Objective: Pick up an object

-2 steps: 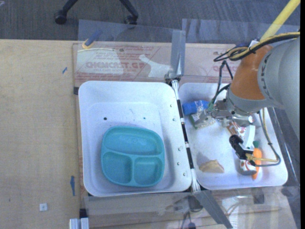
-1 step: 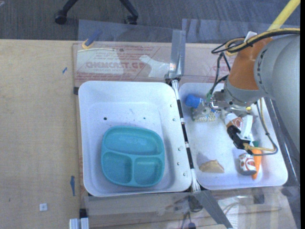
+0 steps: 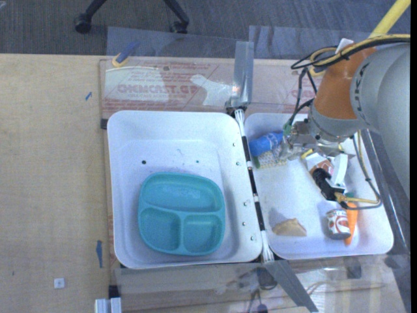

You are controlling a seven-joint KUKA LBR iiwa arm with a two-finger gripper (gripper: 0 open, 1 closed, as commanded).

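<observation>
Reaching in from the right, the grey arm with its orange band (image 3: 339, 87) hangs over the far end of the right shallow white bin (image 3: 296, 191). Its two-finger gripper (image 3: 288, 147) sits low there, just beside a blue cylindrical object (image 3: 266, 142); how it is set cannot be told. The left shallow white bin (image 3: 130, 132) holds a teal plastic divided tray (image 3: 181, 212). In the right bin also lie a tan crumpled piece (image 3: 289, 227), a small red-and-white can (image 3: 337, 223) and an orange stick (image 3: 352, 222).
</observation>
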